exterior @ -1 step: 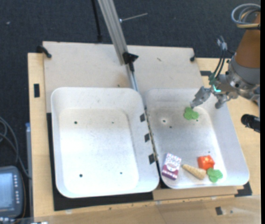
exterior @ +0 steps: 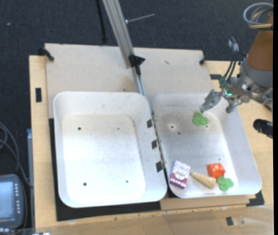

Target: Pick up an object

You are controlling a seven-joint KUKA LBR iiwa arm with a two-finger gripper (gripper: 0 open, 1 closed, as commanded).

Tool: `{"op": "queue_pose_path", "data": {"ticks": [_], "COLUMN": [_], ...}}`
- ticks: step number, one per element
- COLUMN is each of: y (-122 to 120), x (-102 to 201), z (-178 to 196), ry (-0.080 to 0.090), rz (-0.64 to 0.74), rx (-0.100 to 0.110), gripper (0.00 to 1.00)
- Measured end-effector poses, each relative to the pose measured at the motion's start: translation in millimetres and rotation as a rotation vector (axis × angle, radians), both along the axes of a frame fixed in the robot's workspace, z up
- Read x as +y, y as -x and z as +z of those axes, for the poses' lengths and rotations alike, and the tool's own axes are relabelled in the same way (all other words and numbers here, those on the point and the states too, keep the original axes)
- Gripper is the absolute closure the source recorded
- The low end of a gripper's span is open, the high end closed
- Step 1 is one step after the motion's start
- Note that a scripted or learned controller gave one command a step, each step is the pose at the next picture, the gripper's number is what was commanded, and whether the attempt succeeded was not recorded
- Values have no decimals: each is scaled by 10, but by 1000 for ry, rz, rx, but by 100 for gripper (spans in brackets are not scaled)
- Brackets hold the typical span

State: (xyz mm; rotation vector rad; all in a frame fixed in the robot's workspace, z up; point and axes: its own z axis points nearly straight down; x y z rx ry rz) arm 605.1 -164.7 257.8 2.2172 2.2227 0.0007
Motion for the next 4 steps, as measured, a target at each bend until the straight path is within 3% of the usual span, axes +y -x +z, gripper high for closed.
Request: {"op": "queue_pose_path", "data": {"ticks": [3, 4], "y": [118, 99], "x": [87, 70], "z": [-1354, -1210], "ry": [0, 0], "rz": [-7, -14], "rx": [5, -3], "gripper": [0, 100]}}
